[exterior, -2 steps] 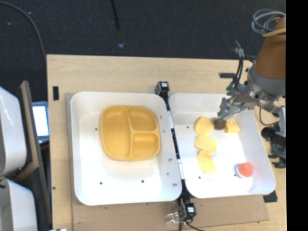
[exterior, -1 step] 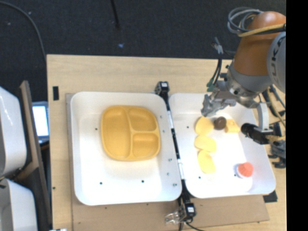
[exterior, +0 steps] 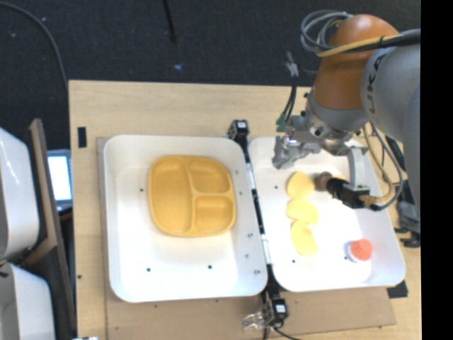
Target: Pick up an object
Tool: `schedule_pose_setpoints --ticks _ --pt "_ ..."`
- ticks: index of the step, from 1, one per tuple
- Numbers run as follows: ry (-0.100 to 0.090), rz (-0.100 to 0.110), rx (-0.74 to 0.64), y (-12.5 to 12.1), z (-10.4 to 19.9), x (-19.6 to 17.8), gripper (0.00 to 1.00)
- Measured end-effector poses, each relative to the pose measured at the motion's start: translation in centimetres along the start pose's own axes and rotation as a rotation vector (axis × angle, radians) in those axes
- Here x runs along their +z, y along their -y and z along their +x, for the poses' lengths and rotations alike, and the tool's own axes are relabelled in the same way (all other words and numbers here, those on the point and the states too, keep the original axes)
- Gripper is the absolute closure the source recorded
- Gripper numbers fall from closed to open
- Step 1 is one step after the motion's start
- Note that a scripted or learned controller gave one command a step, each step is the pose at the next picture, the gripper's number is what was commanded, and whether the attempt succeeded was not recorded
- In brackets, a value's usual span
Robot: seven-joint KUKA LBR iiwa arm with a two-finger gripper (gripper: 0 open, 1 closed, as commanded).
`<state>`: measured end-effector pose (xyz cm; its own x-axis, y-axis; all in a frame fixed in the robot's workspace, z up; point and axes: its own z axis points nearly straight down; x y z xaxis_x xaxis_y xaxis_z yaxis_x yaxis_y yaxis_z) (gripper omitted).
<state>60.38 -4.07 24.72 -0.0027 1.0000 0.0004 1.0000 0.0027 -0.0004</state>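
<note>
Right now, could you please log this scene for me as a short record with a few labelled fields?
left bin: holds one yellow divided tray, lying flat near its middle
right bin: holds three pale yellow pieces in a row and a small orange-red object toward the near right corner
arm: reaches in from the right, over the far end of the right bin
gripper: above the right bin's far left part, just beyond the yellow pieces; nothing seen between its fingers
task state: no object lifted yet

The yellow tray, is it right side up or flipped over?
Right side up. The tray lies flat in the left bin, its three hollow compartments facing up.
</note>
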Motion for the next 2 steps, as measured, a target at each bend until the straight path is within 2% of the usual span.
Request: schedule_pose_setpoints --ticks 2 --pt "0.001 0.000 0.000 -3.0 9.8 2.0 1.00"
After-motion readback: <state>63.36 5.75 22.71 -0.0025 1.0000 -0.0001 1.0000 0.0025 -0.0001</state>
